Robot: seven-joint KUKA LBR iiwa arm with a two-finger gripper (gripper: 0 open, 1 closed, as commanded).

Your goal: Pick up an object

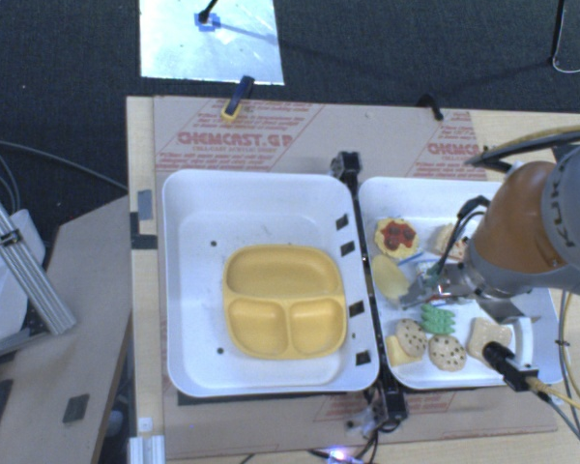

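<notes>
While I am reaching in from the right, my grey arm with its orange band is hanging over the right shallow white plastic bin, and my two-finger gripper is sitting low among the toy food there. Whether anything is between my fingers, or how far apart they are, I cannot tell. Just below my gripper a small green leafy toy piece is lying, and beneath it two round brown chocolate-chip cookies are resting side by side. A red-topped round pizza-like toy is lying toward the bin's far left, with a pale yellow rounded piece just below it. In the left shallow white bin a yellow three-compartment plastic tray is lying flat.
</notes>
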